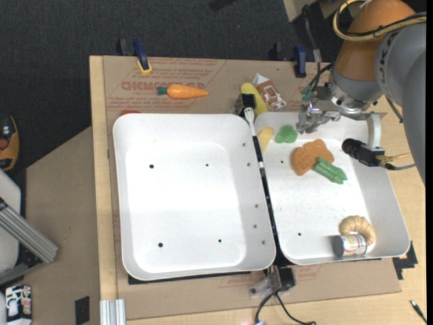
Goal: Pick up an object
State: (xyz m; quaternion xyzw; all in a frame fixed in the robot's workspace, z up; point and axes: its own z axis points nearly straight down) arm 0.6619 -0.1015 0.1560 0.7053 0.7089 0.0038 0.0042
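Where legible, red "CHEM" lettering (139, 85)

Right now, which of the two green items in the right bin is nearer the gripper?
The small light-green piece at the bin's top edge, just left of and below the gripper. The darker, longer green item lies further down, beside the orange toy.

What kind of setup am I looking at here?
Most likely a robot grasping test bench in a lab: two white bins clamped on a board, toy food such as a carrot, and the arm's gripper above the right bin.
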